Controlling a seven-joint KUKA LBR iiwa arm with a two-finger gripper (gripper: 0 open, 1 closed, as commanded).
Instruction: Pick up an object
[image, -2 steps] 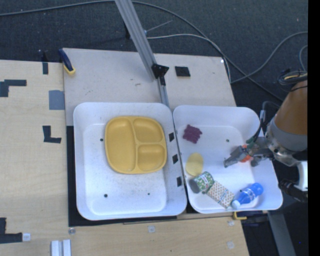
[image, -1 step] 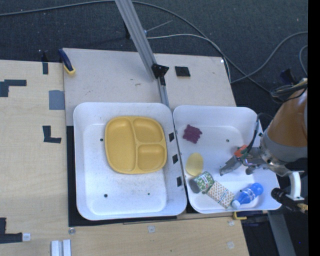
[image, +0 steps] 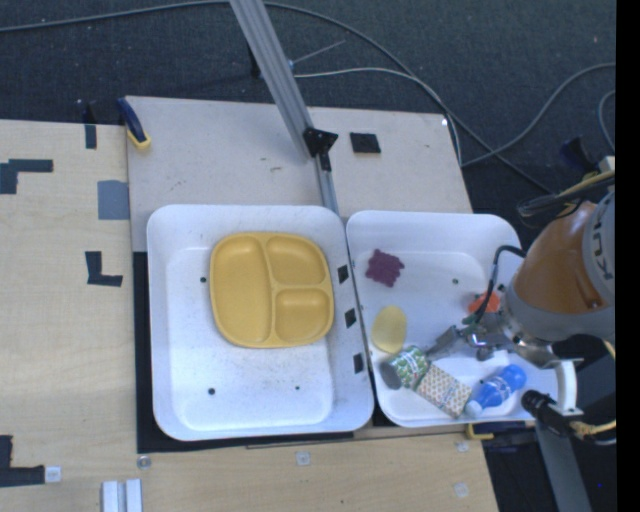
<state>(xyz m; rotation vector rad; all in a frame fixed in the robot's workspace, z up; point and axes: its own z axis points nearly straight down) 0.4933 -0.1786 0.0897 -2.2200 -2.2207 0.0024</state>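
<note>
crowding the right bin's (image: 430, 225) near edge: hand (image: 448, 343), wrapper (image: 442, 387).

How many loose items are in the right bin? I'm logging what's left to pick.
5 visible: purple piece at the back, yellow piece mid-left, green packet and patterned box in front, blue bottle front-right. The arm may hide more.
</note>
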